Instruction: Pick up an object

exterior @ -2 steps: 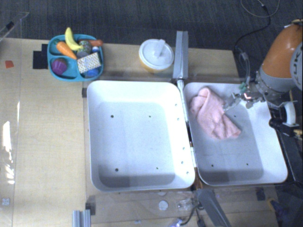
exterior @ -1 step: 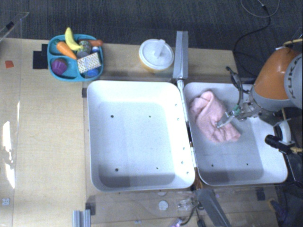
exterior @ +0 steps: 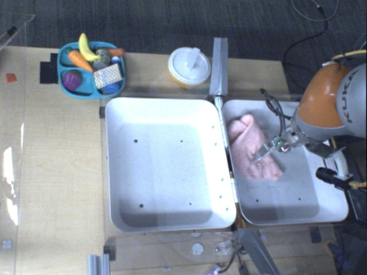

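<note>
Bins sit side by side below me: left bin (exterior: 166, 165), right bin (exterior: 287, 202). Inside the right one my gripper (exterior: 265, 154) presses onto the pink cloth (exterior: 249, 145); its state I cannot tell. Farther off stand a white cup (exterior: 189, 66) and a blue toy tray (exterior: 89, 70).

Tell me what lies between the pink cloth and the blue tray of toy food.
In the camera view, the left white bin spreads between the pink cloth and the blue tray, along with the divider rail and bare bench.

bench (exterior: 51, 171) | left bin (exterior: 166, 216) | right bin (exterior: 287, 208) | blue tray (exterior: 67, 89) | white lidded cup (exterior: 189, 66)
</note>
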Robot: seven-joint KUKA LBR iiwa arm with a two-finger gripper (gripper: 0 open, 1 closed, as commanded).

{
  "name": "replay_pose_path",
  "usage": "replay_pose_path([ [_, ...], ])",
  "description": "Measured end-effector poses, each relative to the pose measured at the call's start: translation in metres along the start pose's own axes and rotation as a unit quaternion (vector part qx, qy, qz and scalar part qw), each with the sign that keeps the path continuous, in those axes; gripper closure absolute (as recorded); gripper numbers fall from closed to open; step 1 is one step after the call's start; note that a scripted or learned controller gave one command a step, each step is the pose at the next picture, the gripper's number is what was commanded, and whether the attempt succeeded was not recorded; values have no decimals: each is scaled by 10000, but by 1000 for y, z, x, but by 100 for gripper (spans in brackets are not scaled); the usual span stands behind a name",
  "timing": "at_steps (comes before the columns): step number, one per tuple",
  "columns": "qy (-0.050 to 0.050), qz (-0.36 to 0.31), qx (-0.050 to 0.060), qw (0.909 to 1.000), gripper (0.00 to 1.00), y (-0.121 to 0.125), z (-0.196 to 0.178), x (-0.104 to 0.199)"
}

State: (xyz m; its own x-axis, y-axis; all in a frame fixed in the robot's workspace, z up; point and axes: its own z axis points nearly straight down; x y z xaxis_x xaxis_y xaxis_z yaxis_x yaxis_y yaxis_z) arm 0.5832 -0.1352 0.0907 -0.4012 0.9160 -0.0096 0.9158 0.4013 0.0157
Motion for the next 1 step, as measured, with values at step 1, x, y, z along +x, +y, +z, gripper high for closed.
replay_pose_path([
  [1,-5,-344,-10,9994,0,-34,-1,15],
])
